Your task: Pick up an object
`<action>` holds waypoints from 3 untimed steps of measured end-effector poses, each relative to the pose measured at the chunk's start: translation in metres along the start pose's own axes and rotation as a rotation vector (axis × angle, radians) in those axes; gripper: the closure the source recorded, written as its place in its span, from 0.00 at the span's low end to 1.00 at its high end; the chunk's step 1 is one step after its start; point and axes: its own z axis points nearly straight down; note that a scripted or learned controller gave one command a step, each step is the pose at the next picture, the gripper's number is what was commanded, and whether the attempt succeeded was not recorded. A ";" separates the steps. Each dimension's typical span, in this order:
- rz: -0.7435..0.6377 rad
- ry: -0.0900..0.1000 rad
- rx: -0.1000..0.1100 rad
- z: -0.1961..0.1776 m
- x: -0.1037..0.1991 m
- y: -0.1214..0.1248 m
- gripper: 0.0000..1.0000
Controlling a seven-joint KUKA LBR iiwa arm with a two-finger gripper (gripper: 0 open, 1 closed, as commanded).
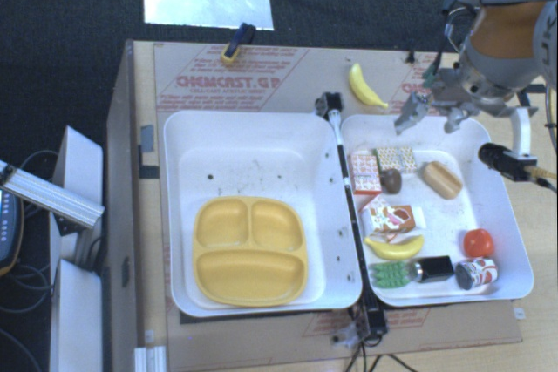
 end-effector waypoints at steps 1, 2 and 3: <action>0.002 0.000 0.003 0.103 -0.012 -0.009 0.00; 0.003 -0.001 -0.006 0.160 -0.013 0.000 0.00; 0.002 0.000 -0.010 0.149 -0.013 0.002 1.00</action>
